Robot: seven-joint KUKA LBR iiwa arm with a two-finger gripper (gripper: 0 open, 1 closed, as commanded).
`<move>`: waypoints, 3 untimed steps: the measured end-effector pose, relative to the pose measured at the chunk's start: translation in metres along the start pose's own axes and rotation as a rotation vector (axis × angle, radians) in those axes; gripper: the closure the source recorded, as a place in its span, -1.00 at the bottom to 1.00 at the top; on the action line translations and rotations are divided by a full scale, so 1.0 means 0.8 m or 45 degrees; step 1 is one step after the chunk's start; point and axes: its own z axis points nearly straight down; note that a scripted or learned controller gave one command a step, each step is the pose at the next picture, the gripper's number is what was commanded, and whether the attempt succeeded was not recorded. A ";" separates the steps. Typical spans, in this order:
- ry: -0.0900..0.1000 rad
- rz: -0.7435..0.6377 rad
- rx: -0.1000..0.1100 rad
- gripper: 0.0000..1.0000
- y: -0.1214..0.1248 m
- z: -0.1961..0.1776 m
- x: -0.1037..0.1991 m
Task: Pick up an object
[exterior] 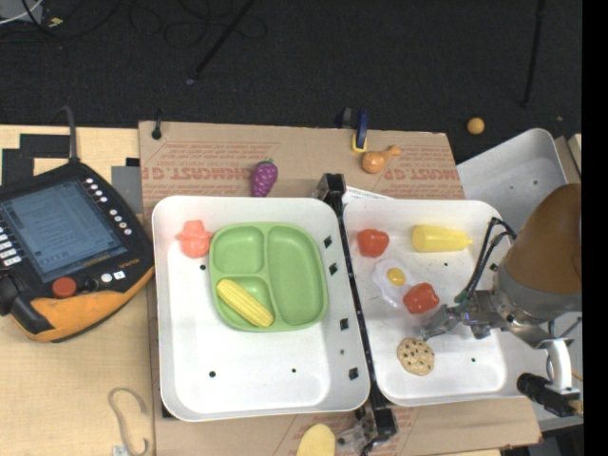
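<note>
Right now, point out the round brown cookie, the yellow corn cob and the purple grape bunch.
round brown cookie point(415, 355): camera view, centre of its face.
yellow corn cob point(245, 302): camera view, middle of the cob.
purple grape bunch point(263, 178): camera view, middle of the cluster.

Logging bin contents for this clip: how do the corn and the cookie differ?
The corn is yellow and long; the cookie is tan, round and dark-speckled. The corn lies in a compartment of the green tray in the left bin; the cookie lies bare on the right bin's floor, near the pincer. Both are toy foods.
</note>
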 end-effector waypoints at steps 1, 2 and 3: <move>-0.004 0.001 -0.015 -1.00 0.003 0.040 0.001; -0.002 0.008 -0.015 1.00 0.003 0.026 0.000; -0.005 0.003 -0.013 1.00 0.005 -0.028 -0.008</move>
